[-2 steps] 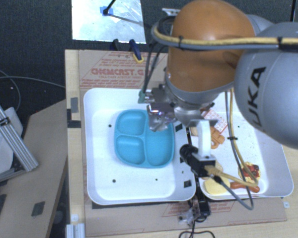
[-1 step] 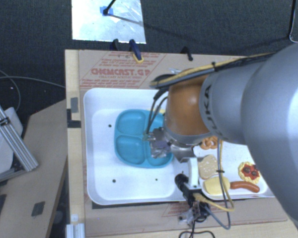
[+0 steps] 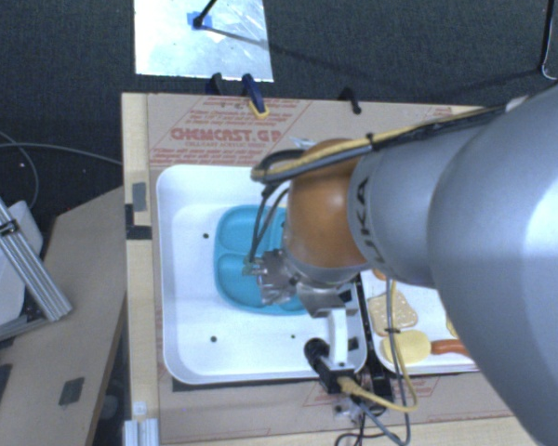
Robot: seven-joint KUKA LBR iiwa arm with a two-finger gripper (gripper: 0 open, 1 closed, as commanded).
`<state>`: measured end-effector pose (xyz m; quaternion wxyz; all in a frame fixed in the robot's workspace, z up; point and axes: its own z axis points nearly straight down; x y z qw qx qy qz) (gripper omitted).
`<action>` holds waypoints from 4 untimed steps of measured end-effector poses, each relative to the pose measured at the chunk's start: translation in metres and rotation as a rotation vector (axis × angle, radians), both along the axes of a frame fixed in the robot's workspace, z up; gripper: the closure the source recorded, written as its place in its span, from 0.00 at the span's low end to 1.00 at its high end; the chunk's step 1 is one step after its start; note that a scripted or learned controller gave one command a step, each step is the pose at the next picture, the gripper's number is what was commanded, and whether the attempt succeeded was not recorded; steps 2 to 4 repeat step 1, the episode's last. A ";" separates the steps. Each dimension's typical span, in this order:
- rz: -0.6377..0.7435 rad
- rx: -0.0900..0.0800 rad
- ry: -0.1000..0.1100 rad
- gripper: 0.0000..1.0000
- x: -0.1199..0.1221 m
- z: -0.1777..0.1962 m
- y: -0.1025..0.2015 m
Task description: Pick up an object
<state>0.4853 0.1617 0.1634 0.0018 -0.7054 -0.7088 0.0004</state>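
Claw [image 3: 277,284] down in the left bin [image 3: 181,249], over the right part of a blue plastic dish [image 3: 234,258]. Fingers hidden beneath the wrist, so open or closed cannot be told, nor whether anything is held. Appears to be touching or just above the dish, though the wrist covers the spot of contact.

Directly above the claw, the orange band [image 3: 316,216], then the broad grey arm [image 3: 474,249] running off to the right and near edge, covering most of the right bin. Black cables [image 3: 270,203] looped from the band down the left side of the wrist; more cables and a black connector [image 3: 318,356] hanging at the near rim between the two bins.

In the right bin [image 3: 428,365], near edge showing: a pale yellow rounded piece [image 3: 405,347], a tan biscuit-like piece [image 3: 395,312] just beyond it, and an orange stick-shaped thing [image 3: 446,347] just to their right, partly under the arm.

Under both bins, a cardboard sheet [image 3: 223,128] with red lettering. Farther off, a shiny foil-like panel [image 3: 205,26] on dark floor. At far left, a metal rail [image 3: 23,263] leaning at a slant.
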 end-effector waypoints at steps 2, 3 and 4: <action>-0.002 0.004 -0.022 1.00 0.023 0.297 -0.025; -0.002 0.004 -0.022 1.00 0.023 0.297 -0.025; -0.002 0.004 -0.022 1.00 0.023 0.297 -0.025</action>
